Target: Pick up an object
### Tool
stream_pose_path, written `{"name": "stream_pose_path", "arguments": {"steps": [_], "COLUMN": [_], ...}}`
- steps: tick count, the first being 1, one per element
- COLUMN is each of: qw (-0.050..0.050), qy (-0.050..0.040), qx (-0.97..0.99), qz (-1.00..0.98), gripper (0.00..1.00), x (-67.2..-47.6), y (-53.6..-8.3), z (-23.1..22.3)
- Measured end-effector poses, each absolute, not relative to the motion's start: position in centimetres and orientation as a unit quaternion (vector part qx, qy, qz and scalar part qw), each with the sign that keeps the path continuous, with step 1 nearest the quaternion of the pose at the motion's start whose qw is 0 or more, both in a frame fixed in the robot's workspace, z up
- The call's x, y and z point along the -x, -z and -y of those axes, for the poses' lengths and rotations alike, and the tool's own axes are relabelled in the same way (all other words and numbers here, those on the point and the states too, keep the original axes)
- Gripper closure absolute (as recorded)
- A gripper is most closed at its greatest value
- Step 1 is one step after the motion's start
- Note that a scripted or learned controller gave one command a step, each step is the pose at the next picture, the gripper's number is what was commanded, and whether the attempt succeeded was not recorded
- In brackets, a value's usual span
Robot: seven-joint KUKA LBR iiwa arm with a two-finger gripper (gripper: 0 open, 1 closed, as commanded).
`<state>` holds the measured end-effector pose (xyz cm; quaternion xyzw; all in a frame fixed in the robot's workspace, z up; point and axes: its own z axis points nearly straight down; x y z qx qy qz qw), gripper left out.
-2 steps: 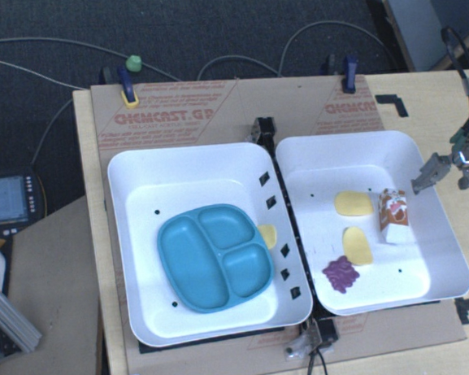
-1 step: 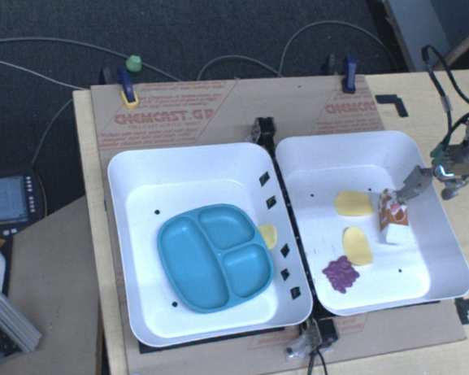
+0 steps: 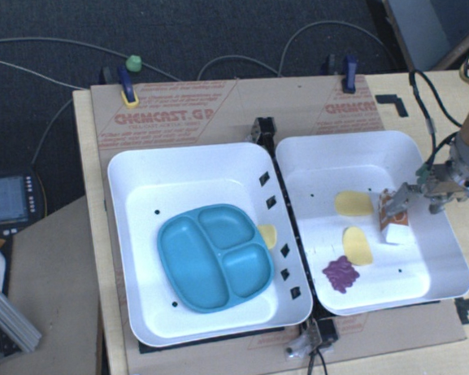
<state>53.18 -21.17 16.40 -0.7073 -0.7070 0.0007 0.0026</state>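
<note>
One fixed camera looks down at a slant on both bins (image 3: 199, 157).

right bin (image 3: 313, 155): far-left floor free | blocked: yellow pieces (image 3: 353, 204), purple cluster (image 3: 340, 273)

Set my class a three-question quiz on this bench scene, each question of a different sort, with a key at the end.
1. True or false: the blue divided tray lies in the left bin.
2. Multiple choice: the purple item in the right bin lies nearest which edge in the picture? A. top B. bottom C. right
3. Fill in: the gripper hangs over the ____ bin.

Key: 1. true. 2. B. 3. right; it is beside a white piece and two yellow pieces.
</note>
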Motion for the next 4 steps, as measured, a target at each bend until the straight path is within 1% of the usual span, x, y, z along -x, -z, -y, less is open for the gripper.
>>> {"name": "stream_pose_path", "arguments": {"steps": [1,2,3,4], "qw": [0.003,0.000,-0.003,-0.002], "qy": [-0.0009,0.0009,0.0011,0.0010], "qx": [0.707,0.707,0.707,0.707], "qz": [0.707,0.707,0.707,0.708], "gripper": [0.00,1.00,1.00,1.00], "x": [-52.5,-52.7,-53.3,-53.4], "y": [-12.0,-13.4,-17.9,-23.2], "z": [21.2,21.2,21.7,21.7]}}
